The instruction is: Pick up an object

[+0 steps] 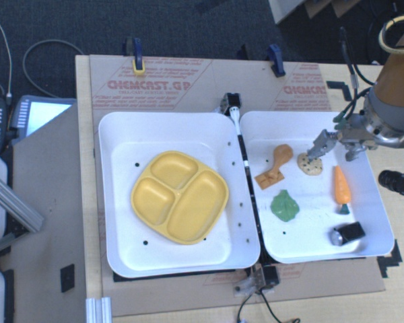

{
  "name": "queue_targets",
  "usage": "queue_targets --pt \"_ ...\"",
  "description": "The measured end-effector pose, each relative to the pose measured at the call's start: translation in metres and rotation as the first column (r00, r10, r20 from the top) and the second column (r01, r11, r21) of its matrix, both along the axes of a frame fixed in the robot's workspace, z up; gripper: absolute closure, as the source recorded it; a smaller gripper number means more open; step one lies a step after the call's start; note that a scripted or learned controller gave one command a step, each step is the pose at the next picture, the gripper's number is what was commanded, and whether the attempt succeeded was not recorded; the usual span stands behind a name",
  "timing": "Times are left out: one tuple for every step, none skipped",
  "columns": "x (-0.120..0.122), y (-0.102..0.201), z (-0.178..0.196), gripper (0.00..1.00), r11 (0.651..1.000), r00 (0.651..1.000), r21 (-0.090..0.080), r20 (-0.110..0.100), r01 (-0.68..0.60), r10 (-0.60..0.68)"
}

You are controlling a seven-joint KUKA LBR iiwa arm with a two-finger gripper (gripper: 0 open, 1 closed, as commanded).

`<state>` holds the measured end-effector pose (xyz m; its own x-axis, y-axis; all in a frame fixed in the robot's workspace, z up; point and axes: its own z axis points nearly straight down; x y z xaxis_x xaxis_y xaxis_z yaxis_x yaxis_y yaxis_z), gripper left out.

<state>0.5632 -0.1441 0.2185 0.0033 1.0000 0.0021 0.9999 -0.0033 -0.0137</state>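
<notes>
In the right bin (363, 244) lie a speckled cookie (310, 165), a brown drumstick-shaped toy (277, 163), a green leafy toy (284, 206), an orange carrot (341, 186) and a small black and silver object (347, 233). My gripper (337, 151) hangs over the bin's upper right part, open, with nothing between its fingers. Its left finger (320, 145) points down at the cookie's upper edge, and the right finger stands above the carrot's top. The grey wrist with its orange band comes in from the right.
The left bin (114, 180) holds a yellow divided plate (180, 196). A black divider with a cable runs between the two bins. Blue clamps (138, 49) grip the board's far edge.
</notes>
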Motion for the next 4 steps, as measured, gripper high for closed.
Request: queue_targets --pt "0.003 0.000 0.007 0.00 1.000 1.000 -0.002 0.014 -0.003 0.003" --pt "0.009 0.003 -0.038 0.00 1.000 1.000 -0.001 0.009 -0.004 0.004" --pt "0.017 0.000 -0.095 0.00 1.000 1.000 -0.001 0.008 -0.003 0.003" --pt "0.017 0.001 -0.135 0.00 1.000 1.000 -0.001 0.010 -0.003 0.003"
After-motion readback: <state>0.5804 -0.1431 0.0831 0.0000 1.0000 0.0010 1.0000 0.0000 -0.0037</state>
